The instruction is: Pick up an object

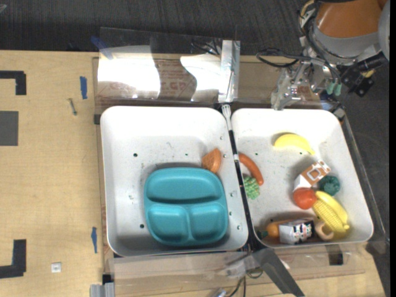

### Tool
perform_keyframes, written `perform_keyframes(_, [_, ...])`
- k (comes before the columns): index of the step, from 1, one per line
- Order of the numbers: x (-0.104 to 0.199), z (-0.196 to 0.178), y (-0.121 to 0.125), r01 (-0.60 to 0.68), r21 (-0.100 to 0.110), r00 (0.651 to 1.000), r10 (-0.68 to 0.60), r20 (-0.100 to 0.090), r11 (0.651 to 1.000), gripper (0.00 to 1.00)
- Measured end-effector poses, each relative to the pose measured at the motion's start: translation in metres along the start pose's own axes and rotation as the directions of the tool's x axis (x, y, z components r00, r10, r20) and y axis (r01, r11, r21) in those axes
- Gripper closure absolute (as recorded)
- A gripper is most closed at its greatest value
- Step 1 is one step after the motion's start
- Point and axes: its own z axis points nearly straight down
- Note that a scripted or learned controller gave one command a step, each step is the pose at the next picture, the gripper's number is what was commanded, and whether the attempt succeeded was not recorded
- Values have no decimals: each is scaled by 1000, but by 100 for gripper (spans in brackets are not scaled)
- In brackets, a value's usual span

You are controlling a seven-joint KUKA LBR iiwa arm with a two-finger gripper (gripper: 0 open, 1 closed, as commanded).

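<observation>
Claw (289, 95) hovers beyond right bin (352, 166); aperture unreadable, I can't tell. Approach step; next I descend onto banana (293, 143).

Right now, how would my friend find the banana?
Look in the right bin, the one full of toy food. Near its far wall, alone on bare white floor, lies the banana. It is smooth, curved, plain yellow, unlike the bumpy corn nearer the front.
</observation>
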Motion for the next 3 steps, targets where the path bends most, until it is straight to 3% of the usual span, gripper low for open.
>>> perform_keyframes(1, [43, 27, -14, 72, 0, 997, -72, -17, 997, 100])
perform_keyframes(2, [-1, -16, -11, 109, 0, 994, -109, -9, 994, 100])
perform_keyframes(3, [100, -20, -35, -65, 3, 998, 65, -14, 998, 100])
